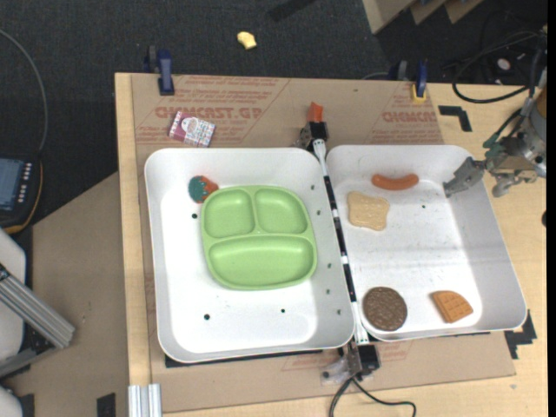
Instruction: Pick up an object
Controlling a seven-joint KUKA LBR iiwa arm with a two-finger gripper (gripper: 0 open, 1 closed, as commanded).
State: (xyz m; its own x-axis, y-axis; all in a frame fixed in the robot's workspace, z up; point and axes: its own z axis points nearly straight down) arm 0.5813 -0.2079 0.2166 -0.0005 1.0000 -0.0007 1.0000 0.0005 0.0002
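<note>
Objects for picking lie in your right white bin [486, 233]: nearest, a round brown cookie [384, 307] and a tan waffle square [452, 305]; farther, a pale bread slice [367, 211], then an orange sausage [395, 181]. Your tool [473, 175] hovers at the far right rim, carrying nothing; I cannot tell its spread. Centre over the sausage before descending.

Bright, even light from above; the two white bins [408, 233] look nearly washed out, with soft glare on their floors. Shadows are faint and short. The dark floor [69, 33] stays dim. Focus is slightly soft throughout
</note>
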